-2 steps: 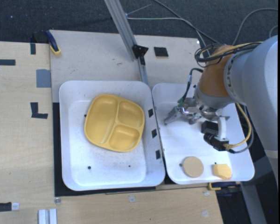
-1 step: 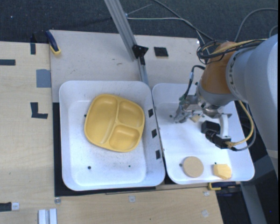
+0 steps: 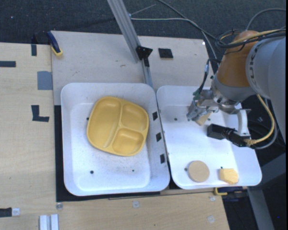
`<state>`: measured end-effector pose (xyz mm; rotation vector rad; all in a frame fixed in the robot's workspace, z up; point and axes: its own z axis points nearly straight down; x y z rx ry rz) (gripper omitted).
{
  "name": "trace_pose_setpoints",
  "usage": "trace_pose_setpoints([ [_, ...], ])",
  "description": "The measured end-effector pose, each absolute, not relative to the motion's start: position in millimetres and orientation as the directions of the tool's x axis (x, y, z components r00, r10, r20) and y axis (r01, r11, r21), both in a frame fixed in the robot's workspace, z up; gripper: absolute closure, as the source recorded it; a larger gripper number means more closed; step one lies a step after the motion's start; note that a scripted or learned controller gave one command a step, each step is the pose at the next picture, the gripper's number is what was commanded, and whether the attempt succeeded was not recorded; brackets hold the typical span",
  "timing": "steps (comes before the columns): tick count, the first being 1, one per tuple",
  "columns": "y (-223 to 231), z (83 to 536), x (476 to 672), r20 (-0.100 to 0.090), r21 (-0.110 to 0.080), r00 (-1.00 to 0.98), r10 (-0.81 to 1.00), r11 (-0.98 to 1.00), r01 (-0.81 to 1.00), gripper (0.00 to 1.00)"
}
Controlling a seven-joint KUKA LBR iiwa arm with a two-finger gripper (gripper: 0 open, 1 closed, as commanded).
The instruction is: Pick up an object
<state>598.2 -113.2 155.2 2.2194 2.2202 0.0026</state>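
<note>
1. Nearest, in the right bin (image 3: 180,143), a tan disc (image 3: 198,171) lies by the front wall, with a small yellow block (image 3: 229,176) just to its right.
2. Farther back over the right bin hangs the gripper (image 3: 198,115); whether its jaws are parted or closed cannot be told.
3. Left of the right bin, the left bin (image 3: 74,143) holds a yellow divided plate (image 3: 118,126).
</note>
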Motion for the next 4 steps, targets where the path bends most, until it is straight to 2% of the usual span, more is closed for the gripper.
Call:
trace_pose_setpoints([
  [2, -119, 242, 601.2, -0.001, 0.003, -0.001, 1.0, 0.001, 1.0, 1.0],
  [4, -17, 231, 609.1, 0.001, -0.001, -0.006, 1.0, 0.006, 1.0, 1.0],
])
